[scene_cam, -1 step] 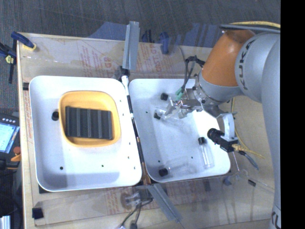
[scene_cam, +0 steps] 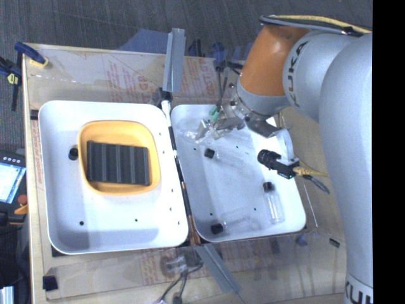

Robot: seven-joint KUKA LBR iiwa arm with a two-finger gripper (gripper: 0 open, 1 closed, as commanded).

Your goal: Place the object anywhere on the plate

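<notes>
Two white bins sit side by side on your bench (scene_cam: 95,68). In the left bin (scene_cam: 57,220), centre-left of the frame, you see a yellow plate (scene_cam: 117,132) with a dark ribbed block (scene_cam: 119,163) lying on it. In the right bin (scene_cam: 247,233), a clear vial with a black cap (scene_cam: 272,204) lies toward the lower right, well apart from the plate. At that bin's upper edge the hand (scene_cam: 212,128) hangs low; whether it is spread or closed you cannot tell.
</notes>
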